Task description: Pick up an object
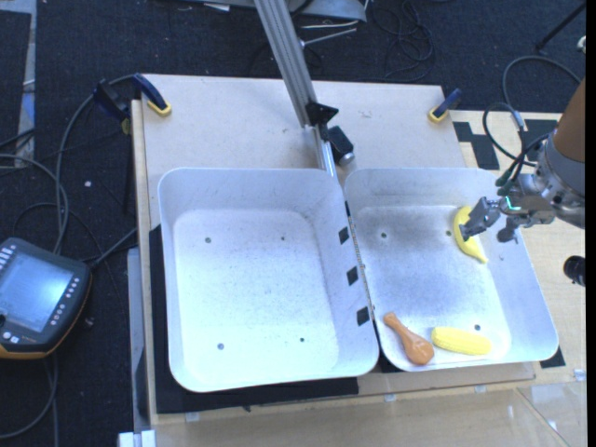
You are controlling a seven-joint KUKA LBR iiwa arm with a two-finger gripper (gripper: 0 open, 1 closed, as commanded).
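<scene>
2 shallow white bins sit side by side on a tan wooden bench. The left bin and right bin meet at a raised divider running down the middle.

The KUKA arm reaches in from the right edge, above the right bin's upper right part. Its gripper sits low over the right side of that bin, right at a yellow banana. The banana lies against or under the dark gripper parts, with its lower tip poking out toward the bin floor. Cannot tell from this slant whether the banana is actually between the gripper parts or just beside them; the area is small and a bit blurred.

Near the front wall of the right bin lie 2 more items: an orange wooden spoon-like object, with the handle pointing up-left and the round end toward the front, and just beside it on the right a yellow oblong object, possibly a lemon or a corn toy. They are near each other, maybe touching.

A slanted aluminium pole rises from behind the bins. Yellow clamps hold the bench corners. A teach pendant lies on the dark floor at left, with cables around it.
</scene>
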